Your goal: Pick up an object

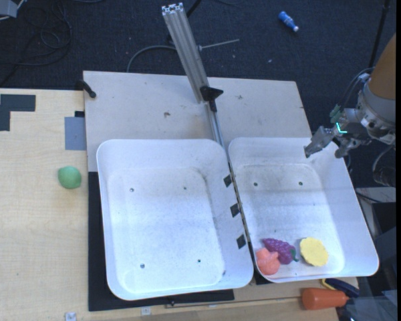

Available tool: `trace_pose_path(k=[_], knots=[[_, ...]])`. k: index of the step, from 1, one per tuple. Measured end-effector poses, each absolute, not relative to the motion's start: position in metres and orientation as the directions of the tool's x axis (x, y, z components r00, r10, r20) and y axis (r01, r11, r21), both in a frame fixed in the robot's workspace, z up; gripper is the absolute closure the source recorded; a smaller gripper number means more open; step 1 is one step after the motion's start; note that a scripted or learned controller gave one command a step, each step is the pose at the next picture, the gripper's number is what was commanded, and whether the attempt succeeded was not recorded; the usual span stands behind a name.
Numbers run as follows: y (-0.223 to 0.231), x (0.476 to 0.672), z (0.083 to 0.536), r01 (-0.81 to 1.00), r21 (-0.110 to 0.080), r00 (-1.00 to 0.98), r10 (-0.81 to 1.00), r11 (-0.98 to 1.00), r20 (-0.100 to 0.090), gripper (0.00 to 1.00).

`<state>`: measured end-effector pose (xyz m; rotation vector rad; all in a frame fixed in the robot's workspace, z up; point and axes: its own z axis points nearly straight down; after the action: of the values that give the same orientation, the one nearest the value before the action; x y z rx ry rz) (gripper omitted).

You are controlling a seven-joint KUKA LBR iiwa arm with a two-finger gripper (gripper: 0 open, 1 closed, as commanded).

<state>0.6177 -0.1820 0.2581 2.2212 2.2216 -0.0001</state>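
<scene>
Three small objects lie in the near corner of the right bin [347,199]: an orange-pink piece [268,262], a purple bunch of grapes [279,249] and a yellow round piece [314,251]. My gripper [327,143] hangs at the far right corner of that bin, over its rim, well away from the objects. Its two dark fingers are spread apart with nothing between them.
The left bin [120,179] stands beside the right one, with black clips [235,209] along the shared edge. A metal rail [190,52] slants across the board behind. A green ball [69,177] rests on the wooden bench at left. An orange object [324,298] lies near the front edge.
</scene>
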Motion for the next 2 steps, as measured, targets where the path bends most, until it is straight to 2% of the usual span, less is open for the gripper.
trace_pose_path(k=[1, 2], knots=[[-0.182, 0.618, 0.258, 1.000, 0.000, 0.000, 1.000, 0.000, 0.000, 0.00], [-0.177, 0.620, 0.215, 1.000, -0.004, -0.001, 1.000, 0.002, 0.001, 0.00]])
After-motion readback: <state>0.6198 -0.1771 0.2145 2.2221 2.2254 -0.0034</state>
